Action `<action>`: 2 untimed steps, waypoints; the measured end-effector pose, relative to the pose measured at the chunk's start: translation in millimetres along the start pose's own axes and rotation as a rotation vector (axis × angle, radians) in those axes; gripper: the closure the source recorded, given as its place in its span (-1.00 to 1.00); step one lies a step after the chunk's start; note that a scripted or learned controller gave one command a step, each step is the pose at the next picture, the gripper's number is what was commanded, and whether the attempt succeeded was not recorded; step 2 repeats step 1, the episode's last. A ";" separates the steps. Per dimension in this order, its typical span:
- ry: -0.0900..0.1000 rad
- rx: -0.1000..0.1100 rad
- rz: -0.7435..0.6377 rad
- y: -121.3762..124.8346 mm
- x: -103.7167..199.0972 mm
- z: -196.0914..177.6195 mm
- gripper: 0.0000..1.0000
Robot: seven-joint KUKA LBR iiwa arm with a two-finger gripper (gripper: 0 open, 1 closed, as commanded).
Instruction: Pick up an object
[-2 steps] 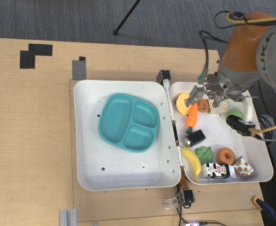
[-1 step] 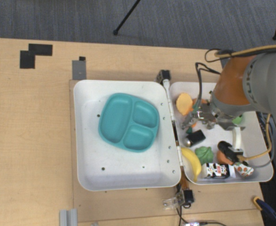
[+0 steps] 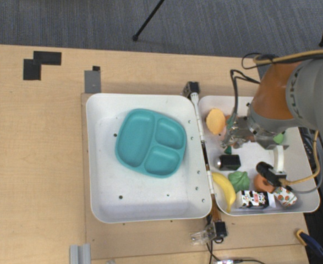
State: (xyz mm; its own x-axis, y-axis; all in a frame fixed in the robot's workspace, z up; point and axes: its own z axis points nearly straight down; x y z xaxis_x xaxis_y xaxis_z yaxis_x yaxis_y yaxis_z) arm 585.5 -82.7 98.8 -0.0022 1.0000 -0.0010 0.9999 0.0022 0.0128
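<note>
Orange fruit (image 3: 215, 121) just left of jaws (image 3: 234, 139), right bin (image 3: 310, 202).

arm (image 3: 301, 92) cut off at right edge, hiding right bin (image 3: 307, 202) partly

The desk (image 3: 34, 164) looks like pale matt wood. On it, both bins (image 3: 103, 202) are smooth white plastic; the teal tray (image 3: 150, 142) looks smooth, faintly glossy plastic.

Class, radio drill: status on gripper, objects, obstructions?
Gripper low over right bin. Black block just below it; orange fruit beside. Banana, green toy crowd close.
</note>
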 end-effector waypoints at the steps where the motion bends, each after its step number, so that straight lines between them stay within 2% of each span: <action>1: 0.002 0.008 -0.004 30.0 40.0 -86.7 1.00; 2: 0.002 0.008 -0.004 30.0 40.0 -86.7 1.00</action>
